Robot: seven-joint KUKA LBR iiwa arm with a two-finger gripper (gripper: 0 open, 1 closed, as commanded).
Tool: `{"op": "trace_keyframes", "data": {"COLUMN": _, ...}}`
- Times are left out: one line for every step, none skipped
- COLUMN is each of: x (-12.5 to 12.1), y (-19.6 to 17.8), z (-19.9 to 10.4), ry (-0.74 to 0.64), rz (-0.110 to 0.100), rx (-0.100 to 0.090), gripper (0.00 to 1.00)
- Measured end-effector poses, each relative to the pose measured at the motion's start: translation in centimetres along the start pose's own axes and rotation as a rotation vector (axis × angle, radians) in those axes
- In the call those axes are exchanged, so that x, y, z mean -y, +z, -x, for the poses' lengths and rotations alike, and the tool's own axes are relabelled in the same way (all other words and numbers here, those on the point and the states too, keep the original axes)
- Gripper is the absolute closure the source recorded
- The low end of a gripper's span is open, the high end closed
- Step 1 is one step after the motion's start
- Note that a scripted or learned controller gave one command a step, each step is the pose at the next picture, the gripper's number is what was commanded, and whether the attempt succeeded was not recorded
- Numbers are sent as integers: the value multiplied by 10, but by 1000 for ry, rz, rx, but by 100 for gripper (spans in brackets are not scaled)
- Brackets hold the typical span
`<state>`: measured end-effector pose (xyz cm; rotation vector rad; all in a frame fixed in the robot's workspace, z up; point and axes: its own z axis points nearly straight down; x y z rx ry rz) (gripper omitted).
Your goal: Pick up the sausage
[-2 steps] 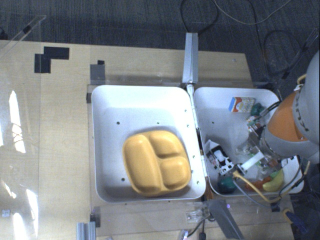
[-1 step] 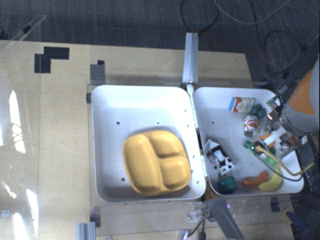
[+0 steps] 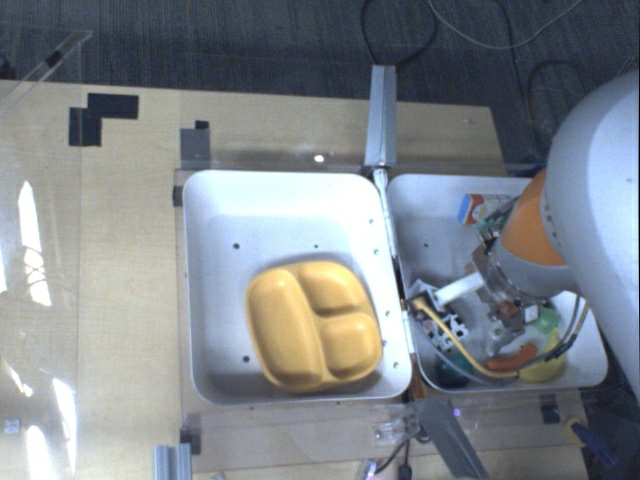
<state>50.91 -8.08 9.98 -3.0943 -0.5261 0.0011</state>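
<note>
Arm reached down into right bin; gripper sat just above sausage, which lay near the bin's front edge among clutter. Jaw state: cannot tell. Yellow tray lay in left bin.

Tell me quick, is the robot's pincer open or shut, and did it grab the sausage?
Pincer: low in the right bin, above the sausage; open or shut cannot be told, and no grab is visible.

Gripper low in rt bin, sausage maybe beneath.
</note>
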Motion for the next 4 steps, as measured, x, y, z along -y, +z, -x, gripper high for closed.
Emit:
{"op": "trace_keyframes", "data": {"x": 4, "y": 11, "z": 12, "ry": 108, "rz": 4, "rx": -13, "gripper": 0}}
{"op": "trace_keyframes", "data": {"x": -40, "y": -42, "z": -7, "ry": 128, "rz": 3, "rx": -2, "gripper": 0}}
{"op": "trace_keyframes", "data": {"x": -2, "y": 11, "z": 21, "ry": -24, "rz": 6, "rx": -10, "gripper": 0}}
{"op": "trace_keyframes", "data": {"x": -2, "y": -1, "z": 18, "ry": -29, "rz": 8, "rx": -16, "gripper": 100}}
